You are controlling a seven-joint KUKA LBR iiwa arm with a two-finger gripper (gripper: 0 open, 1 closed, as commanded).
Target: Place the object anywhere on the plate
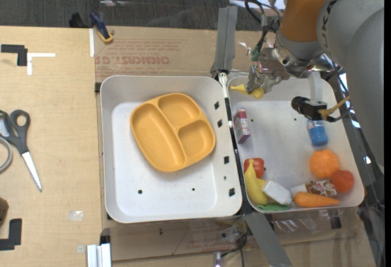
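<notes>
I see the yellow three-compartment plastic plate [173,131] ringed by bare bin floor; right of it, my gripper [258,84] hangs low, pinching a small yellow object [255,90].

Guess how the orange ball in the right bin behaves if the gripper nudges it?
The orange ball looks round and smooth, so it will probably roll rather than slide. The carrot and red piece beside it may stop it quickly. It looks like toy food, so likely light.

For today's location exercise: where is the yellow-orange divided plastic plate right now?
The yellow-orange divided plastic plate lies in the left white bin, around its middle, left of the divider between the bins.
</notes>
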